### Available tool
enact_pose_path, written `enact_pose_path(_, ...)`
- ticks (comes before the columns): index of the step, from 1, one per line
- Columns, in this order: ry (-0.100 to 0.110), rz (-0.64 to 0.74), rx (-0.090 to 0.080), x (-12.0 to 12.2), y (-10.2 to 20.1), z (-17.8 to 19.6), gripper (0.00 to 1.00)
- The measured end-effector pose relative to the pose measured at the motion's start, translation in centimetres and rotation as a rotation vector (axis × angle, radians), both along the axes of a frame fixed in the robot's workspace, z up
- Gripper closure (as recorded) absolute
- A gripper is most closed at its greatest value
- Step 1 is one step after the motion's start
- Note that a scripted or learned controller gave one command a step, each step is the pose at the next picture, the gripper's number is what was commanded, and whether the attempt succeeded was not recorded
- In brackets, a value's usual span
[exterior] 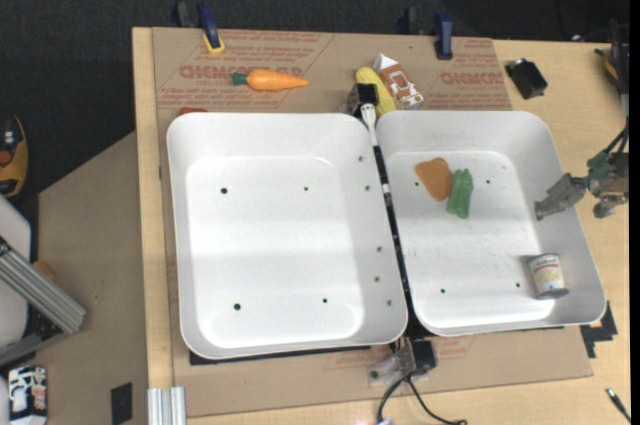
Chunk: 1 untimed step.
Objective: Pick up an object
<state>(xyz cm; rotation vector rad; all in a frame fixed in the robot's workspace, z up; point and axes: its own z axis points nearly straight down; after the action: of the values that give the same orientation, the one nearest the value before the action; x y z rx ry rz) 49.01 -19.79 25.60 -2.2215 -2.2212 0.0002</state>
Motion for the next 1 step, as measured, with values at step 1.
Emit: enact_pose_path(1,0.011,0.001,0.01,1.2,-2.13,-17.02,0.0)
